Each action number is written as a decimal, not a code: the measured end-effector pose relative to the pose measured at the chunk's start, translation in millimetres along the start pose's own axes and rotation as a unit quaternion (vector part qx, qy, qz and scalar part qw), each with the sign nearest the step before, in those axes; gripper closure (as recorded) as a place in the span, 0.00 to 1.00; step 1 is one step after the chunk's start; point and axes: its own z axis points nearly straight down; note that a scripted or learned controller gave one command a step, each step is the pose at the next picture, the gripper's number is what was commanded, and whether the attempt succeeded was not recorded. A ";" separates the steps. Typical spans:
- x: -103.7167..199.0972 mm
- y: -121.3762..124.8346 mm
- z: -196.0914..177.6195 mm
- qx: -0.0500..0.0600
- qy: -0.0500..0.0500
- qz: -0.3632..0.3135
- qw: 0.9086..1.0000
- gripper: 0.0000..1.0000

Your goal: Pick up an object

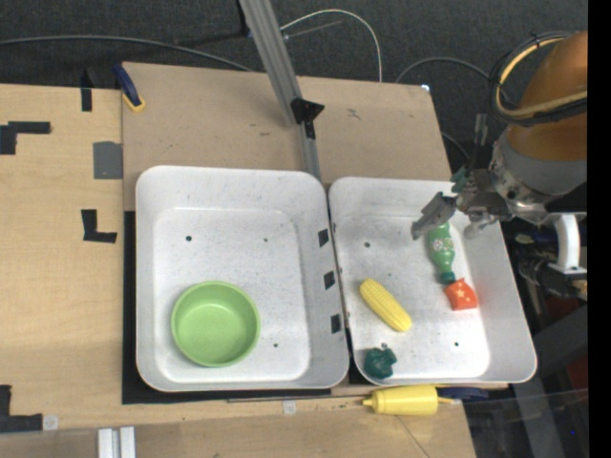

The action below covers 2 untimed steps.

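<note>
- Gripper [449, 213] hangs over the upper right part of the right bin [496, 356], fingers spread, nothing between them.
- Green bottle with orange cap [447, 260] lies just below the gripper, its top end near the fingertips.
- Yellow corn cob [386, 305] sits lower left of the gripper; dark green toy [379, 362] farther down.
- Green bowl [216, 323] lies far left, in the left bin [153, 256].

We can read no text, label, brand or number anywhere; the green bottle [442, 253] bears a pale label, but its print is too small to read.
</note>
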 end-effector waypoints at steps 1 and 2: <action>-0.1 0.0 0.0 0.000 0.000 0.000 1.000 0.00; 2.5 1.0 64.3 0.003 0.000 0.001 1.000 0.00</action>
